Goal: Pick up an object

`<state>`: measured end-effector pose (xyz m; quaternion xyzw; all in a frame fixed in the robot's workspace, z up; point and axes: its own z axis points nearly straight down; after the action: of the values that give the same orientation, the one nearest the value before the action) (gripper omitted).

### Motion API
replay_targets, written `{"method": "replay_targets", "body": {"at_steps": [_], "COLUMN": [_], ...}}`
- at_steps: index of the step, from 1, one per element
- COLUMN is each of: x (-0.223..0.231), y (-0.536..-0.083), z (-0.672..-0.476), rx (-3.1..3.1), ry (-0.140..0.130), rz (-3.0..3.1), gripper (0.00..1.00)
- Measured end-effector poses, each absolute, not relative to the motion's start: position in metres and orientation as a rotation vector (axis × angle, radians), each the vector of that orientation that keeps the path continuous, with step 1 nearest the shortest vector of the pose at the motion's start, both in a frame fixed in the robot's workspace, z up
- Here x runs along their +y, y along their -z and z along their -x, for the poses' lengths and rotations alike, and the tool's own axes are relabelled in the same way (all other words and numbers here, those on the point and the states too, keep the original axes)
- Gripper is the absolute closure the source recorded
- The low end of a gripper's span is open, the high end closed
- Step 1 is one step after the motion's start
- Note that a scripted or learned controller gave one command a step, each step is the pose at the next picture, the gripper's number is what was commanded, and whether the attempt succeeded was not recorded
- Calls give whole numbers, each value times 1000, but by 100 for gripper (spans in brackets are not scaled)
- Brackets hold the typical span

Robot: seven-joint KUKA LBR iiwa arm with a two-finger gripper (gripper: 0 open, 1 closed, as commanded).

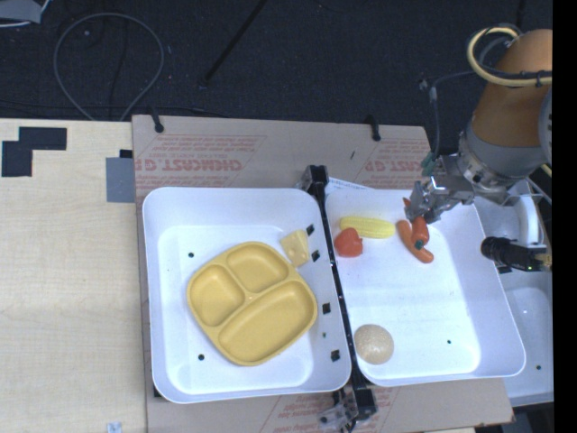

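Note:
In the right bin an orange carrot-like piece lies near the far right side. My gripper hangs right over its upper end, touching or nearly touching it. To the left of the carrot lie a yellow oblong piece and a red rounded piece. A beige ball rests near the front left corner of the same bin.
The left bin bears a yellow divided plate with a pale yellow wedge beside its far right edge. A black divider runs between the two bins. The grey arm reaches in from the right.

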<state>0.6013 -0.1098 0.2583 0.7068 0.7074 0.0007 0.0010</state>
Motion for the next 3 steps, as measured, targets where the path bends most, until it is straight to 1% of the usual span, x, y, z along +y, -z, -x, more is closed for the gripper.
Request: {"method": "replay_targets", "body": {"at_steps": [1,2,3], "x": [-111,-54,-7], "y": [-301,-279,-256], "z": [-602,-603,-608], "rx": [2221,2229,2230], "ry": [-2,3,5], "rz": [-2219,-2220,-2220], "gripper": [100,100,100]}}
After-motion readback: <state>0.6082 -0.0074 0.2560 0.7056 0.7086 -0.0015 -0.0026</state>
